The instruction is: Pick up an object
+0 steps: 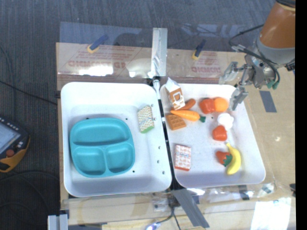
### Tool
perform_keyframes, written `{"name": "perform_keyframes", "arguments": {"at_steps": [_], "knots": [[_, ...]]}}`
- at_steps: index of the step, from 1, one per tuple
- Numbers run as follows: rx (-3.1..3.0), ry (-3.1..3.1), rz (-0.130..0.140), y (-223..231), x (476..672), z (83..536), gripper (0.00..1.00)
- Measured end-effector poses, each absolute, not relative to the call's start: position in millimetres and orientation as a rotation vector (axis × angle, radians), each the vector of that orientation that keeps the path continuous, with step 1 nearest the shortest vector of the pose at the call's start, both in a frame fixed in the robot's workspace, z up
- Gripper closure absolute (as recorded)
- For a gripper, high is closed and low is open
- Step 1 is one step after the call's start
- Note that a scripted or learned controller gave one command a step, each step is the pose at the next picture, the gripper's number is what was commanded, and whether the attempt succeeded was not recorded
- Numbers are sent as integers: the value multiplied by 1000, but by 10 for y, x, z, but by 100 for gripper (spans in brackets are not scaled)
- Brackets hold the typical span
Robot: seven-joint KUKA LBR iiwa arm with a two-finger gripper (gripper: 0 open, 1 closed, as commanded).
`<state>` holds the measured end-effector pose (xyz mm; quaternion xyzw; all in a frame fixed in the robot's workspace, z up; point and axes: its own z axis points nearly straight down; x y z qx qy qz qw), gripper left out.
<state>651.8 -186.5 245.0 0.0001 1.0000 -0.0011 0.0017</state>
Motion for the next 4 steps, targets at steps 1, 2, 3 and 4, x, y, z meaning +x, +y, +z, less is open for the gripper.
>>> {"name": "perform_keyframes", "arguments": {"at_steps": [1,2,3,4], "knots": [[75,3125,-9,-1985,6483,1317,0],[169,3133,-4,-1879,6610,949,0],[166,3128,-11,-1873,6626,1063,100],[467,3102,-1,-1091,6484,2272,100]]}}
